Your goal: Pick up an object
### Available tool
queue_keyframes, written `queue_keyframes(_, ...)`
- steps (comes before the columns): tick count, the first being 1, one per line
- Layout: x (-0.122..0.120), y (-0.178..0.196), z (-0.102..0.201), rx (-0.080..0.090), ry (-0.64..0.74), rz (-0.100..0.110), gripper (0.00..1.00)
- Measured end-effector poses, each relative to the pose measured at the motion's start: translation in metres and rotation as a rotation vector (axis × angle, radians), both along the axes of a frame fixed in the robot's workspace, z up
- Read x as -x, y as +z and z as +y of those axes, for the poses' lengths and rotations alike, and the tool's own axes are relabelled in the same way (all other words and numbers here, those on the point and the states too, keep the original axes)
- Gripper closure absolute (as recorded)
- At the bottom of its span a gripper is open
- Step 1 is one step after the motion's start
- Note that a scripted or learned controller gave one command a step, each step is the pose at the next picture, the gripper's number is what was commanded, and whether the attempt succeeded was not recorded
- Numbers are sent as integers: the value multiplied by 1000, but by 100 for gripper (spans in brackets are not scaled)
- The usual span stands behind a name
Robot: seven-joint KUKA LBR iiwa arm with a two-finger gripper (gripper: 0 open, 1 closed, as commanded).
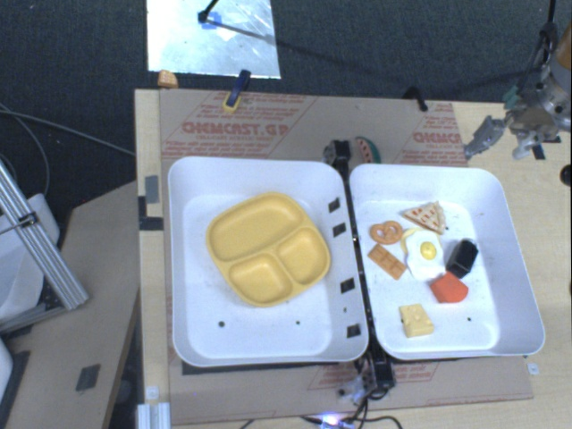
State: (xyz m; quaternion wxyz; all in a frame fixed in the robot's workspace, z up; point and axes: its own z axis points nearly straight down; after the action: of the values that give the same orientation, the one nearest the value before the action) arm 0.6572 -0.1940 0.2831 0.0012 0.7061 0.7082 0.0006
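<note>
The right bin [509,239] holds several toy foods: a pretzel [386,231], a triangular pizza slice [425,216], a fried egg [424,253], a brown cracker [386,260], a black block [462,257], a red piece [450,288] and a cheese cube [416,320]. My gripper [503,144] hangs beyond the bin's far right corner, over the cardboard. It is open, with nothing between its fingers, and well apart from all the foods.
A yellow divided plate [268,248] lies in the left bin [188,302]. A foil sheet [213,25], a blue-yellow clip [237,90] and a small orange block [167,79] lie at the back. An aluminium frame [36,239] stands on the left.
</note>
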Motion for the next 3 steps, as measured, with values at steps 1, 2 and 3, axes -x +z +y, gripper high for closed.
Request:
queue_keyframes(1,70,-8,-14,-1,-5,5,0)
queue_keyframes(2,94,-177,0,-6,-2,15,0)
queue_keyframes(3,168,-201,18,-4,-4,10,0)
